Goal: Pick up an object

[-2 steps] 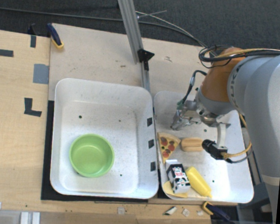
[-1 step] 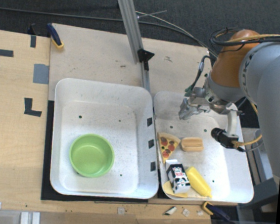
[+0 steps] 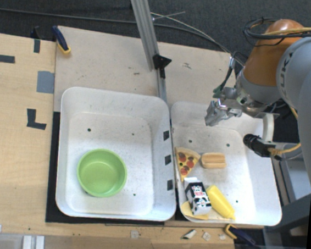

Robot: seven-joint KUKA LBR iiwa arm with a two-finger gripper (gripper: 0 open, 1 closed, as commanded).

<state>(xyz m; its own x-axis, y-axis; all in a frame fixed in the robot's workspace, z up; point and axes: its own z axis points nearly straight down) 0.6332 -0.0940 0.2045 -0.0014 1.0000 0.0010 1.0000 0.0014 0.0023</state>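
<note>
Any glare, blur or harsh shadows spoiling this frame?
Camera view: even, soft lighting, no strong glare on the shallow white bins; the gripper looks slightly blurred, while the green plastic bowl and yellow toy corn cob are reasonably sharp.

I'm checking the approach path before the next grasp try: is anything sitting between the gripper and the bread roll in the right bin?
Nothing visible does. The gripper hangs over the far part of the right bin, and only bare bin floor lies between it and the bread roll. The pizza slice lies beside the roll, off that line.

open floor around green bowl (image 3: 102, 172), toys crowd right bin's (image 3: 260, 182) front-left corner
</note>
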